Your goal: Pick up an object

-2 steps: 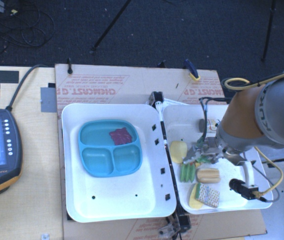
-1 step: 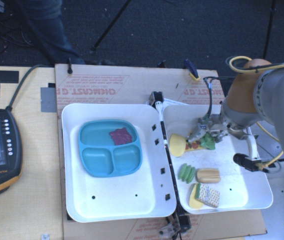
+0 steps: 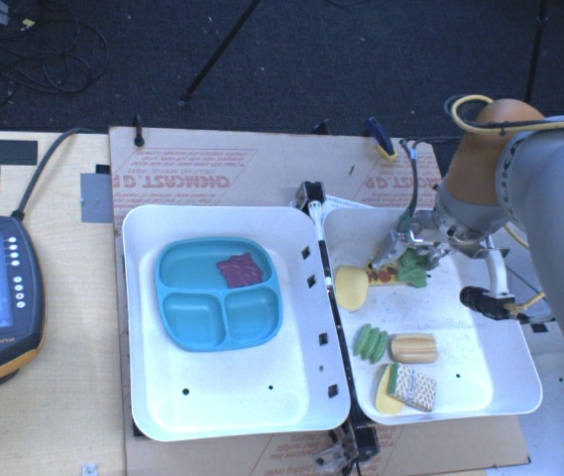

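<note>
The end effector hangs over a green toy in the right bin; finger state cannot be told, contact unclear.

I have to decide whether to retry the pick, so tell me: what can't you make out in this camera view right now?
- Tool: its tips merge with the green toy beneath; grip not readable, too small and cluttered.
- Whether the green toy is lifted or resting in the right bin: the slanted view hides any gap.
- Purple item in the blue tray: too blurred to identify.
</note>
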Controlling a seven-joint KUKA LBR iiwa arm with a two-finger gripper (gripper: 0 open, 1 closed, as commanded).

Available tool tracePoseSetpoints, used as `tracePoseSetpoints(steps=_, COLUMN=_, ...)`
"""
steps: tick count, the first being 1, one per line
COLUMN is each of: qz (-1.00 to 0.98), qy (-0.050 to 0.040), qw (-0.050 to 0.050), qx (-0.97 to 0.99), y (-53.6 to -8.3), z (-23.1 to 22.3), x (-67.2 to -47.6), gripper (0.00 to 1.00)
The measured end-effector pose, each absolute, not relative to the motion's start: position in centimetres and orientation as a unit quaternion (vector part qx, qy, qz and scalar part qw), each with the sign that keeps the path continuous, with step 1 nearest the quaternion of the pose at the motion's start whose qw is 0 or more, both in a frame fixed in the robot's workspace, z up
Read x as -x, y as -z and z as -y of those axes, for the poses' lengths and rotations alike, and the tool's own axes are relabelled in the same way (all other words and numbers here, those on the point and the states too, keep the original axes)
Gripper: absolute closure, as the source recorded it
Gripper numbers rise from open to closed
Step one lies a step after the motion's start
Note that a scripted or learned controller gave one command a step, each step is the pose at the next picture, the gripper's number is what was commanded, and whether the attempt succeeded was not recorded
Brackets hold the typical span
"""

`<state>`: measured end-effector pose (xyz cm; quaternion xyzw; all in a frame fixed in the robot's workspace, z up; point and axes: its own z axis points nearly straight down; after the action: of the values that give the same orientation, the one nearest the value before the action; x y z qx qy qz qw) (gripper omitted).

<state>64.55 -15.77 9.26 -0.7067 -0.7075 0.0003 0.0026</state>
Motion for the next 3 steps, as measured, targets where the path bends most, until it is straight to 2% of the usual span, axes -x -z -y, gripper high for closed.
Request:
tracePoseSetpoints(steps=1, qz=0.707, qy=0.0006, qw=-0.002, qx=0.707, y=-19.4, z=17.7, x=-64.5, gripper=0.0)
tracePoseSetpoints(steps=2, qz=0.707, qy=0.0009, qw=0.001, qx=0.707, y=-8.9, z=18.9, x=-64.4, gripper=0.0)
tracePoseSetpoints(steps=3, qz=0.708, qy=-0.0012, qw=0.003, qx=0.706, y=-10.5, z=19.0, x=-64.4, gripper=1.0)
